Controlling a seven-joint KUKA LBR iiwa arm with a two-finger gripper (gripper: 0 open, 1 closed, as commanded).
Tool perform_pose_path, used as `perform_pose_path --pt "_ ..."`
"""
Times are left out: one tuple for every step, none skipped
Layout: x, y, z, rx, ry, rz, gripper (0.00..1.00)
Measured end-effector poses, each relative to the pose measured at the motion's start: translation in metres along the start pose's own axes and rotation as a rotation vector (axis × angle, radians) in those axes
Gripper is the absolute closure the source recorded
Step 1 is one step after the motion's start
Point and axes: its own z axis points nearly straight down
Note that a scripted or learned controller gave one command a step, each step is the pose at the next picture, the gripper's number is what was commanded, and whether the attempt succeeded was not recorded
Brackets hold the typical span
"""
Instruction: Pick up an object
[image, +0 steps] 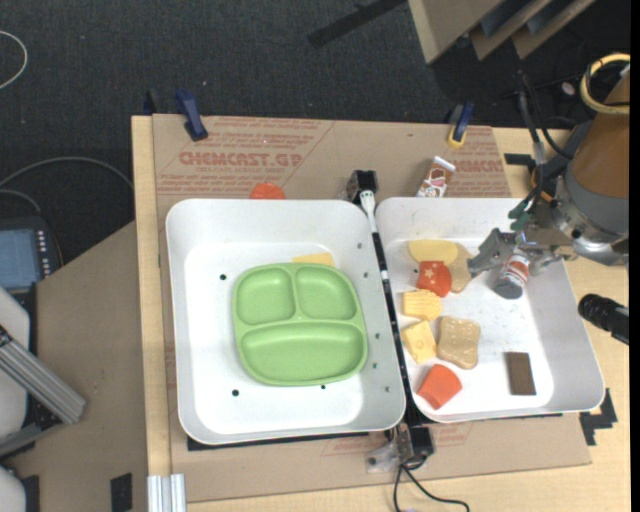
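My gripper (497, 262): over the upper part of the right bin (560, 395), reaching in from the right. 1 small red-and-white can (514, 275) sits at its fingers; whether they clamp it or merely touch it, I cannot tell.

Left of my gripper, apart from it: 1 red piece (433, 277), pale yellow piece (432, 250) above it. Lower left: 2 yellow blocks (420, 320), 1 toast slice (459, 341), 1 orange block (439, 385). Below: 1 brown bar (519, 372).

Left bin (190, 300): 1 green divided plate (298, 323).
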Motion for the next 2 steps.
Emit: perform_pose_path --pt "-0.024 -0.023 0.144 0.010 0.002 0.003 0.00" --pt "-0.015 -0.029 0.167 -0.005 0.000 0.003 0.00"
